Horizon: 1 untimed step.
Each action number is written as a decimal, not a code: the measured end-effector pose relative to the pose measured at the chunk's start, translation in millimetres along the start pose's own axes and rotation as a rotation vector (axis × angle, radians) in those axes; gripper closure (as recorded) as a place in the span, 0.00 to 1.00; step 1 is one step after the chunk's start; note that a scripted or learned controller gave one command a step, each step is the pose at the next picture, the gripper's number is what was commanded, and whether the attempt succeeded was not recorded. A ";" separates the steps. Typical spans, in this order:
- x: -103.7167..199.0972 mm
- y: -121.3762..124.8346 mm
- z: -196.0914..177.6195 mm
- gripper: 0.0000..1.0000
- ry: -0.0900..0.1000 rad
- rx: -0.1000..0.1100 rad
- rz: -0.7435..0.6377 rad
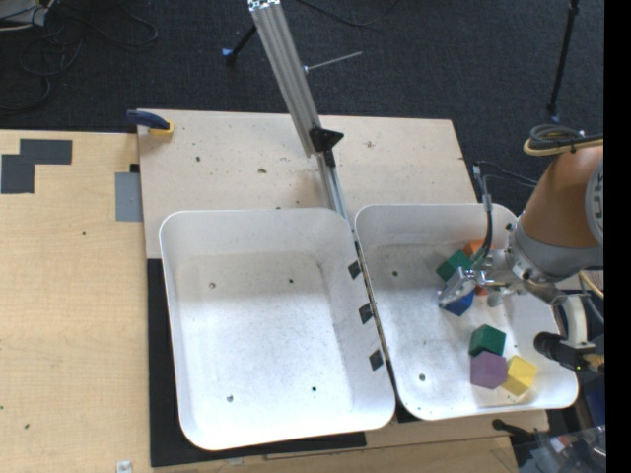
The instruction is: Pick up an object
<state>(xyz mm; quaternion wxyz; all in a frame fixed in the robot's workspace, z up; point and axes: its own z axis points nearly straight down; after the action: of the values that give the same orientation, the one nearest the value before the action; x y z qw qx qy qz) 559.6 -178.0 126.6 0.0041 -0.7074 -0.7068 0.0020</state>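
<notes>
My gripper (463, 289) is low in the right bin (414, 235), reaching in from the right under the grey and orange arm (562, 215). A blue object (456, 305) lies right at its tip, partly covered by it. Just behind the tip sit a dark green block (454, 264) and an orange piece (476, 249). Nearer the front of the bin are a green cube (487, 340), a purple cube (487, 370) and a yellow cube (521, 374), close together.
The left bin (197, 254) stands beside the right one, with a divider carrying black clips (365, 311) between them. A slanted aluminium rail (291, 77) rises behind the bins. Cables (552, 138) hang at the right.
</notes>
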 end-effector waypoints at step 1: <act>0.4 1.0 35.5 0.00 -0.002 -0.007 0.003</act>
<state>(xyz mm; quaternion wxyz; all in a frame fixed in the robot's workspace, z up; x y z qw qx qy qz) 560.3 -177.5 91.1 0.0008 -0.7083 -0.7059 0.0002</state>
